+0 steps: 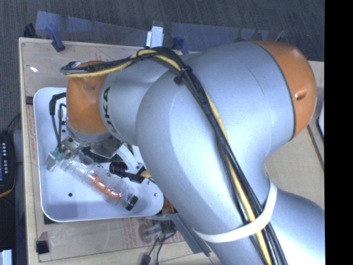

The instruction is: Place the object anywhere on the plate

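We see the grey arm (220, 148) first, since it covers most of the bench (38, 65), reaching in from the right with its orange band (83, 104) over the left white bin (44, 197). The right bin is hidden under the arm's bulk. Below the band hangs the gripper (83, 153), low over the left bin's floor; we cannot tell how it is set, because the wrist and cables cover it.

Just at the gripper's tip lies a clear plastic bottle (102, 184) with copper-coloured contents and a dark cap, on its side, slanting from the far left toward the near right of the bin. We take it to be the object. Whether it is gripped is unclear. We can pick out no plate, so we judge the placing is not yet done.
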You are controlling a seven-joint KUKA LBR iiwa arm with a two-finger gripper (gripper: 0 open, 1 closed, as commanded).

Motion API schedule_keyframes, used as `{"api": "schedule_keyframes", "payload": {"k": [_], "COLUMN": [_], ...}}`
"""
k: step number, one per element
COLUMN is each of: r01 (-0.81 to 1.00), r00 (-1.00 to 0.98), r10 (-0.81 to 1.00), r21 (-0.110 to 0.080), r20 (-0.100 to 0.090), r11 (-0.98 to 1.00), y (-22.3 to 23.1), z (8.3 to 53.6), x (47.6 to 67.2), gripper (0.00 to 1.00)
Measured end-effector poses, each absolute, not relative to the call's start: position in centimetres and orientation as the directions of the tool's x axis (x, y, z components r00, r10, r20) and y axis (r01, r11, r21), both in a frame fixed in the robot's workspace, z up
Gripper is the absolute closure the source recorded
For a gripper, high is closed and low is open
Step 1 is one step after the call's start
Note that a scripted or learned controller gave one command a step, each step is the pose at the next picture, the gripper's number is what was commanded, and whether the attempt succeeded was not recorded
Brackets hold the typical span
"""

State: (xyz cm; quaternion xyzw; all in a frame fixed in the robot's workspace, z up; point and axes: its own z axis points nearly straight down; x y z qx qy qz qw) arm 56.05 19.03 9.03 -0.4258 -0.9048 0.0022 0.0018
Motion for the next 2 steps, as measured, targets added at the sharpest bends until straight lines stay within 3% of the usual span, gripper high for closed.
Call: {"api": "schedule_keyframes", "payload": {"k": [1,2], "r01": [0.793,0.844], "r00": [-0.61,-0.536], "r10": [0.793,0.844], "r21": [-0.001,-0.005], "r20": [0.0,0.001], "r11": [0.61,0.536], "y": [15.6,11.1], "z": [18.5,13.8], "x": [56.9,63.6], "gripper": [0.0,0.0]}}
